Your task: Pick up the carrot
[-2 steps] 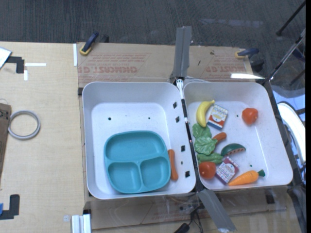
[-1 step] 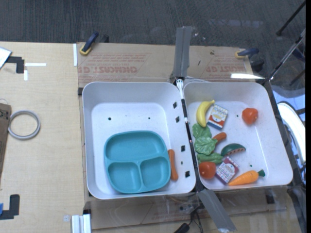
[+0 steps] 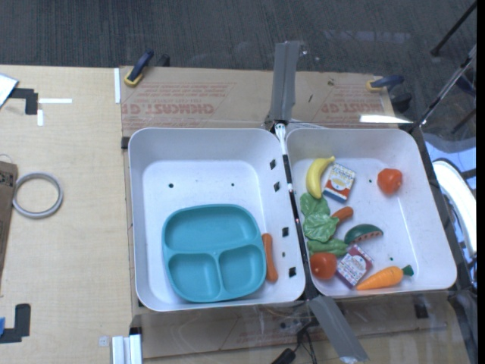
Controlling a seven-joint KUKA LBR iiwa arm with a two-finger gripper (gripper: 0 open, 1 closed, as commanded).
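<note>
The carrot (image 3: 381,277), orange with a small green tip, lies on its side near the front right corner of the right bin (image 3: 424,165). It touches a small red-and-white box (image 3: 353,267) on its left. A thinner orange stick (image 3: 269,258) lies in the left bin (image 3: 144,203), along the right edge of a teal divided plate (image 3: 214,252).
The right bin also holds a banana (image 3: 318,175), a small snack box (image 3: 339,183), two tomatoes (image 3: 389,180) (image 3: 323,264), green lettuce (image 3: 318,222) and a watermelon slice (image 3: 363,233). A tape roll (image 3: 35,195) lies on the bench at the left.
</note>
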